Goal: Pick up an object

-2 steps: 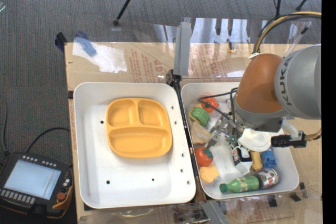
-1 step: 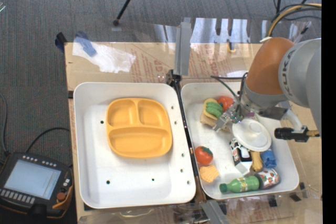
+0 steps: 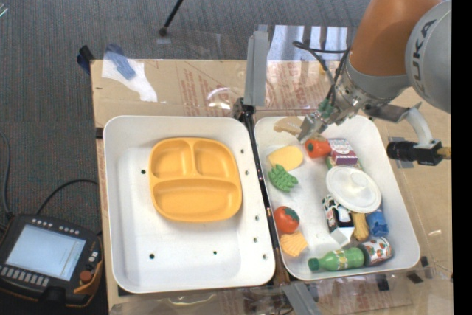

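My gripper (image 3: 312, 127) hangs over the far left part of the right bin (image 3: 394, 181), just above a red and orange toy vegetable (image 3: 318, 148). A tan flat piece (image 3: 286, 126) lies just left of the gripper. Nearby lie a yellow toy (image 3: 286, 157), a green leafy toy (image 3: 282, 178) and a pink box (image 3: 342, 152). I see nothing held in the gripper.
The right bin also holds a white lid (image 3: 353, 189), a small carton (image 3: 337, 217), a red tomato (image 3: 287, 218), an orange piece (image 3: 293, 243), a green bottle (image 3: 339, 260), a blue item (image 3: 377, 223) and a can (image 3: 378, 250). A yellow divided plate (image 3: 196, 179) sits in the left bin (image 3: 122, 232).
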`<state>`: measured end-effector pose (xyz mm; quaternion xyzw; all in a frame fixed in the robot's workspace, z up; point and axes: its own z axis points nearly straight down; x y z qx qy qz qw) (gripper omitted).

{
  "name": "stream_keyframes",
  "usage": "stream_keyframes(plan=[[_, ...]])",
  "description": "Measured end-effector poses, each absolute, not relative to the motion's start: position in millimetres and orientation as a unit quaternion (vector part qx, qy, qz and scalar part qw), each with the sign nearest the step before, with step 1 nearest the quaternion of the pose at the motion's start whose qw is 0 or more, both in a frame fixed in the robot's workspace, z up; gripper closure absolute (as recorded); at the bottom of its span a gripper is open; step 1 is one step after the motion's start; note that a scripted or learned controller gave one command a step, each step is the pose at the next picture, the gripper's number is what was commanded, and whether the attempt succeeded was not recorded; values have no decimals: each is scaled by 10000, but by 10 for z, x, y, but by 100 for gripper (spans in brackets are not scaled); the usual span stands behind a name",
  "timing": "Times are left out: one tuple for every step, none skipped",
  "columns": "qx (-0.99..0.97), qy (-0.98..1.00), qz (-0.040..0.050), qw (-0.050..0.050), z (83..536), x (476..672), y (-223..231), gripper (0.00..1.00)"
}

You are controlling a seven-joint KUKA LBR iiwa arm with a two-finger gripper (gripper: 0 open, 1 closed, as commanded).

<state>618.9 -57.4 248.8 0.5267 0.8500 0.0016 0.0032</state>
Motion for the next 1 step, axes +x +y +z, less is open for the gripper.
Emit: stream_keyframes(plan=[[6387, 7694, -20, -14, 2544, 6441, -137, 100]])
